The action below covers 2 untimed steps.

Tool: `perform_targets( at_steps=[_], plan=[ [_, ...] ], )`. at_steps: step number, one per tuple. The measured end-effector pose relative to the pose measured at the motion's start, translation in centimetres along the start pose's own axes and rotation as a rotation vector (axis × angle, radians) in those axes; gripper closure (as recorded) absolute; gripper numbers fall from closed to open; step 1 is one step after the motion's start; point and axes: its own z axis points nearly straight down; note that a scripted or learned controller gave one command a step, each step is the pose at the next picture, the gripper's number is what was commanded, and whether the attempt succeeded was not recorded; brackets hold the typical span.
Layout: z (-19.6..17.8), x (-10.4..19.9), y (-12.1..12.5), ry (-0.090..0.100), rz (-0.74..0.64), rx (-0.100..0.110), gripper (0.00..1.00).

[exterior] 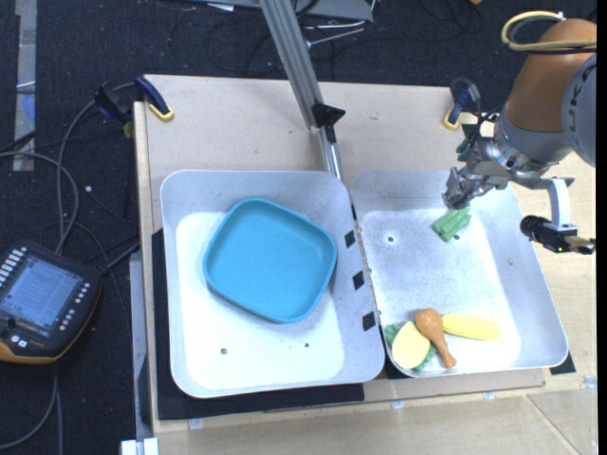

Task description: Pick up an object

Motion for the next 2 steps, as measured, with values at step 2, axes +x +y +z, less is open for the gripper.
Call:
perform_targets(
  at_steps=[2],
  plan=[
    [-4.1, 4.0, -1.1, 0.001, -0.003, 0.003, 1.0]
  ],
)
